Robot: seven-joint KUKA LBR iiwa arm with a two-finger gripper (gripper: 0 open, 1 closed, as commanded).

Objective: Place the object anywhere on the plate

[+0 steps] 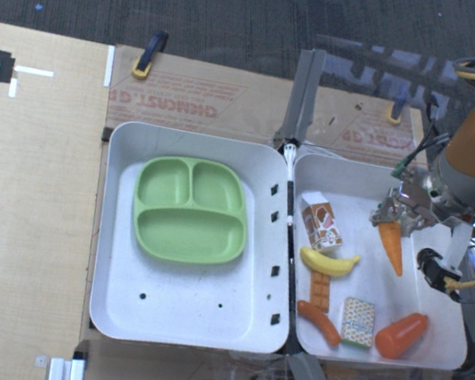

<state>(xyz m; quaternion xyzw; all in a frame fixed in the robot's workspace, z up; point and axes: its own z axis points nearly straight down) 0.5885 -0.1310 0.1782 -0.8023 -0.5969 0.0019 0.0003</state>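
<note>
You had the gripper (393,219) over the right bin (450,354) — jaws clamped on the carrot (392,246) — the green plate (190,210) sat well apart.

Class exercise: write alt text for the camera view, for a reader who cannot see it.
The end effector hangs above the right bin with a toy carrot at its tip. A green divided plate lies in the left bin.
</note>
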